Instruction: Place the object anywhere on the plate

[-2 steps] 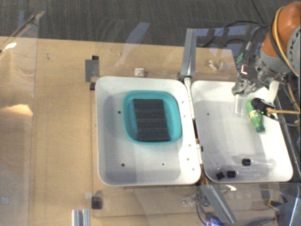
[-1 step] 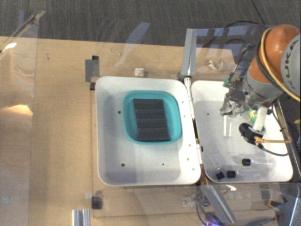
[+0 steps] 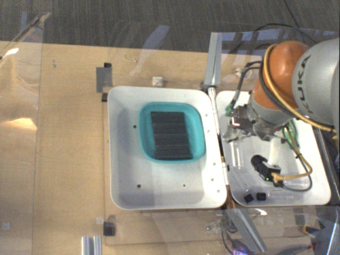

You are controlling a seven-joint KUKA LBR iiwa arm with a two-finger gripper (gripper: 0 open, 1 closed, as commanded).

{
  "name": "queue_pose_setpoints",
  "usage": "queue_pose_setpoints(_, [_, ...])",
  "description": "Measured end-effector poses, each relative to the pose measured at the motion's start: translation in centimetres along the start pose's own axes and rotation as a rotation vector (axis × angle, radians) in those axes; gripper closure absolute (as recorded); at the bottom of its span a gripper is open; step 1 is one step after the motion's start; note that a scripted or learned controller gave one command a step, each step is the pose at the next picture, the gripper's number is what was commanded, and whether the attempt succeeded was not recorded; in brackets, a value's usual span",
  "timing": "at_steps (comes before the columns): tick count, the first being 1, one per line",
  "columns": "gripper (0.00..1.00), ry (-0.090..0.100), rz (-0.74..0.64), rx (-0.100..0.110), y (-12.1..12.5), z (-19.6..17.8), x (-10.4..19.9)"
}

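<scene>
The gripper [image 3: 249, 142], its jaw state not discernible, is positioned over the right bin [image 3: 319, 195], while the dark ridged object [image 3: 170, 135] is seen lying on the teal plate [image 3: 197, 137] in the left bin [image 3: 125, 190].

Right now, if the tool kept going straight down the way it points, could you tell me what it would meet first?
Probably the floor of the right bin: the tool points down over that bin's left part. Depth is unclear from above, and the arm hides part of the path.
</scene>
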State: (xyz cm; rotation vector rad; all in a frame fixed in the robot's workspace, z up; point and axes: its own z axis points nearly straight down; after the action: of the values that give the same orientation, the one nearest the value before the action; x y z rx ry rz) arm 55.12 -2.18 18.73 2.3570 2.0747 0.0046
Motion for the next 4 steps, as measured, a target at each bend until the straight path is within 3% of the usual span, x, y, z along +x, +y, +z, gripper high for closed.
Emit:
queue_pose_setpoints(1, [0.0, 0.0, 0.001, 0.0, 0.01, -0.02, -0.05])
queue_pose_setpoints(4, [0.0, 0.0, 0.001, 0.0, 0.01, -0.02, -0.05])
